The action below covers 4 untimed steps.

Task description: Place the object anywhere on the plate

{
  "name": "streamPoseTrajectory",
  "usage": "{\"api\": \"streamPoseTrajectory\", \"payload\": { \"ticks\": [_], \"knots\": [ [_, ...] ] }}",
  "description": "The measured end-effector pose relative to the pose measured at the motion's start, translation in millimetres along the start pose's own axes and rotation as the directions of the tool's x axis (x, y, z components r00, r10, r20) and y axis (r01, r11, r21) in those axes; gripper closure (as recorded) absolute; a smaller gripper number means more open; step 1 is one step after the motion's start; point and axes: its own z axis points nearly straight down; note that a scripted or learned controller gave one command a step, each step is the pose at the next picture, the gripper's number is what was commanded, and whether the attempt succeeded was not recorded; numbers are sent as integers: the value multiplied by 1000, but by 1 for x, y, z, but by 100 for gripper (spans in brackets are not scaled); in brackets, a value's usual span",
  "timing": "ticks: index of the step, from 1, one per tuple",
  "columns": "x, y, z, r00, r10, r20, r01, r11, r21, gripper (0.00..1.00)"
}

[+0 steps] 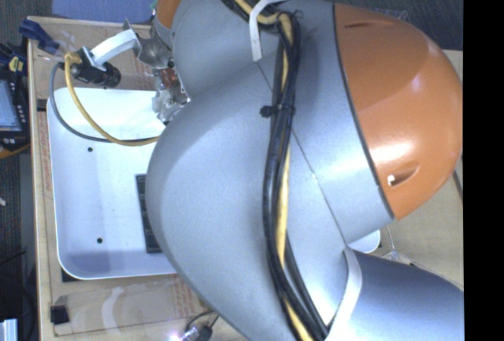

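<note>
— Grey arm (pixel 260 174) covers most of the desk (pixel 102 304). Which step is this?

— Hard to judge. The pincer (pixel 167 91) hangs over the far end of one white bin (pixel 87 198), and I cannot tell its state or whether it carries anything.

— Where are the object and plate?

— I can't make out either; probably hidden beneath the arm. Next comes locating the plate, then lowering.

— Counts?

— One arm, one bin seen, one yellow cable (pixel 87 115).

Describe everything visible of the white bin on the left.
The white bin is shallow, smooth like plastic, with rounded corners and a few small dark holes in its floor. It sits on the wooden bench. The grey arm hides its right part. A yellow cable loops over its upper end, and a dark ridged strip lies inside.
</note>
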Motion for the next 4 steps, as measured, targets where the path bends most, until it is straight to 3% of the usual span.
{"api": "streamPoseTrajectory", "payload": {
  "ticks": [1, 2, 3, 4],
  "knots": [
    [-14, 65, -94, 994, -113, 2, 113, 994, 4, 100],
    [-111, 107, -95, 981, -196, 4, 196, 981, 6, 100],
    [-141, -15, -40, 991, -136, 6, 136, 991, 1, 100],
    [-122, -95, 65, 971, -239, 10, 239, 971, 1, 100]
  ]
}}
